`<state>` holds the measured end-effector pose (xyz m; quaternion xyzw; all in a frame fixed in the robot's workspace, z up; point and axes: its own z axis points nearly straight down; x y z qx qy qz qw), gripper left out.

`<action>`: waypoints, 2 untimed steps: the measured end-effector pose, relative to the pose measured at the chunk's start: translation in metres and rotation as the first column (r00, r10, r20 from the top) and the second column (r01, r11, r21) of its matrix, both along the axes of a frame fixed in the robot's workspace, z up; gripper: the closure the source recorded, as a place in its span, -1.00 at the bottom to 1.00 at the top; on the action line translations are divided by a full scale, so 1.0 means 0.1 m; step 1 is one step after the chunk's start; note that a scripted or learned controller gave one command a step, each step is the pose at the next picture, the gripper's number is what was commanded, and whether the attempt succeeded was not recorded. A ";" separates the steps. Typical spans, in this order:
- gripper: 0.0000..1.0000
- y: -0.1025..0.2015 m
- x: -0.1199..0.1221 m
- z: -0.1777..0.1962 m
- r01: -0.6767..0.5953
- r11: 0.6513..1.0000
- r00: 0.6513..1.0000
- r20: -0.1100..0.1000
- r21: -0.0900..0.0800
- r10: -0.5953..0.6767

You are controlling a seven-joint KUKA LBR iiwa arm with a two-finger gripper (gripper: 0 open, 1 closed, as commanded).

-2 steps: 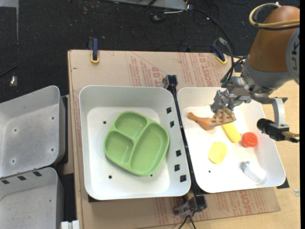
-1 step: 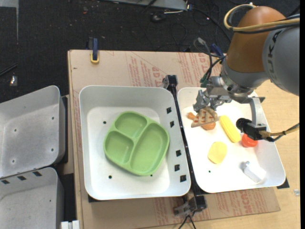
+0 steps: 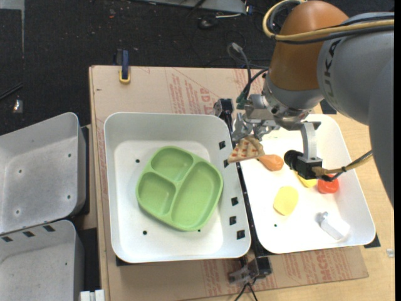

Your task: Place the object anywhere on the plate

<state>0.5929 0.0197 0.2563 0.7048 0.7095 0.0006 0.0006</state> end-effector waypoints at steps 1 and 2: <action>1.00 0.52 0.04 -0.16 -0.001 1.000 1.000 -0.003 0.000 0.001; 1.00 0.97 0.23 -0.12 0.000 1.000 1.000 0.001 0.001 0.000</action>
